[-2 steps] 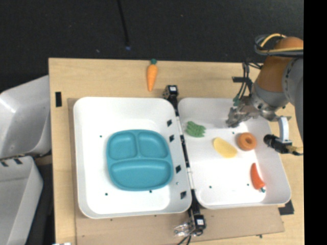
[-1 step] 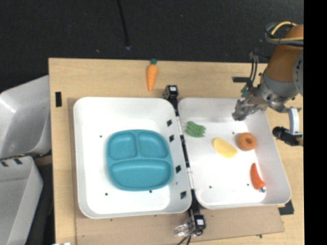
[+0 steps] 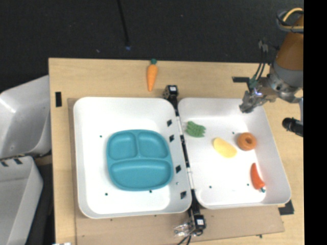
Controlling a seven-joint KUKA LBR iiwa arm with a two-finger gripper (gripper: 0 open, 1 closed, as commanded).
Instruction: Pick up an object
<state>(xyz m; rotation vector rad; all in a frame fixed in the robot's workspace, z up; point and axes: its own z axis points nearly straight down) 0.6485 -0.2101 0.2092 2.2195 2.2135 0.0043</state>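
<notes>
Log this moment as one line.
hand over right bin's far corner | nothing held | doughnut, lemon in bin | carrot on bench

A teal plate (image 3: pixel 139 158) sits in a white bin (image 3: pixel 84 152). Alongside are green leaves (image 3: pixel 195 129), a yellow lemon (image 3: pixel 224 148), a brown-orange doughnut (image 3: pixel 247 141), a red pepper (image 3: pixel 256 176) and an orange carrot (image 3: pixel 152 76) on the tan desk (image 3: pixel 102 78).

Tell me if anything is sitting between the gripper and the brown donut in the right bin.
Nothing visible does. The gripper is at the far right corner of the right bin, and the brown donut lies nearer the camera with bare white floor between them. The yellow piece sits left of the donut, off that line.
</notes>
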